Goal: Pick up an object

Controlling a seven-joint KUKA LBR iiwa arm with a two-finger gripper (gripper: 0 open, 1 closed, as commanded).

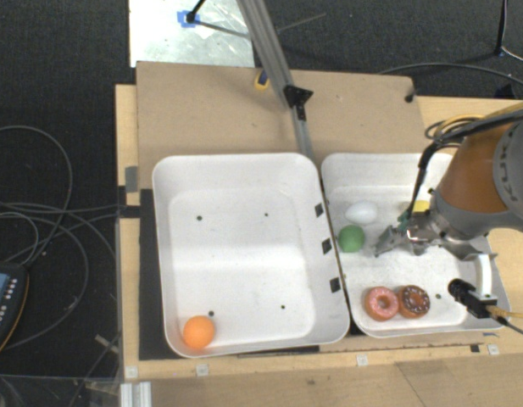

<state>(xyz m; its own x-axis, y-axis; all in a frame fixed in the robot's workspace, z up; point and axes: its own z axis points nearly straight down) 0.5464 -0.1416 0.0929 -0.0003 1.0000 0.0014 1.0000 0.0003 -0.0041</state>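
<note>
In the right bin lie a white egg-shaped object, a green ball, a pink donut and a chocolate donut. An orange ball rests in the front left corner of the left bin. My gripper hangs low over the middle of the right bin, just right of the green ball and above the two donuts. The arm's grey and orange wrist covers the bin's right side. I see no object held by the gripper.
A slanted metal pole rises from behind the bins, where brown board lies. Black clips mark the seam between the bins. Cables and a handheld device lie on the floor at left.
</note>
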